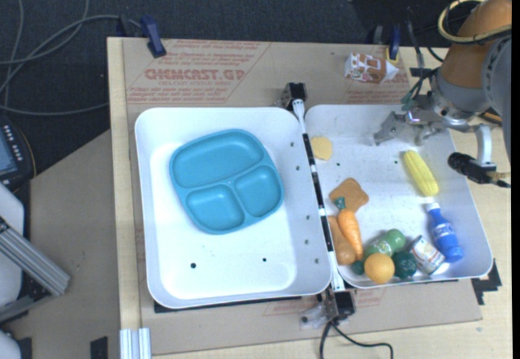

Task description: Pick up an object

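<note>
Several toys crowd the right bin's [479,219] near corner, so the gripper [404,127], hovering spread and empty at the far end, would do best dropping straight onto the lone corn cob [421,172] lying just beside it.

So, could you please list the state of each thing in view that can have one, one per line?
Two-finger metal gripper: fingers spread open, holding nothing, over the right bin's far end.
Blue three-compartment plastic tray: upright, nothing in its compartments, in the left white bin.
Yellow toy corn cob: lying flat in the right white bin.
Blue plastic bottle with white cap: lying on its side.
Orange toy carrot: lying flat.
</note>
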`<state>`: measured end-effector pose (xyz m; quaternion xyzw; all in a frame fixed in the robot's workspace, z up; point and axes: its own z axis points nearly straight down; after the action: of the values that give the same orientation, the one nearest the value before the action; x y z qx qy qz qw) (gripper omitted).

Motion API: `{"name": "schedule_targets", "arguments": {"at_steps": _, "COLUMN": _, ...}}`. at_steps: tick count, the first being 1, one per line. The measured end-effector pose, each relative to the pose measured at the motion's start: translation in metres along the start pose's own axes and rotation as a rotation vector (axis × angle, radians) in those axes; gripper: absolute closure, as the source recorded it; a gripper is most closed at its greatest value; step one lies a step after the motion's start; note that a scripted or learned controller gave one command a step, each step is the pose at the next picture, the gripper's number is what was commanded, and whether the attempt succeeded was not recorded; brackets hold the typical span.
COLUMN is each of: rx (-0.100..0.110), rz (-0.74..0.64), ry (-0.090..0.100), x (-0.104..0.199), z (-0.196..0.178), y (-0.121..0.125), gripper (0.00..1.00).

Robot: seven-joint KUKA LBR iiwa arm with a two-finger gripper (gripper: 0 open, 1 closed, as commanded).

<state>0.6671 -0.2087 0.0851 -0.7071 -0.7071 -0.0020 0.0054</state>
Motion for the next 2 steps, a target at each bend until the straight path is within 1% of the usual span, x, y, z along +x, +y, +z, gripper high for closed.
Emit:
{"name": "schedule_targets", "arguments": {"at_steps": 1, "rx": -0.004, "rz": 0.001, "ry": -0.011, "x": -0.006, "z": -0.028, "y": -0.033, "gripper": 0.00}}
{"name": "schedule_targets", "arguments": {"at_steps": 2, "rx": -0.007, "rz": -0.005, "ry": 0.000, "x": -0.009, "z": 0.000, "y": -0.052, "gripper": 0.00}}
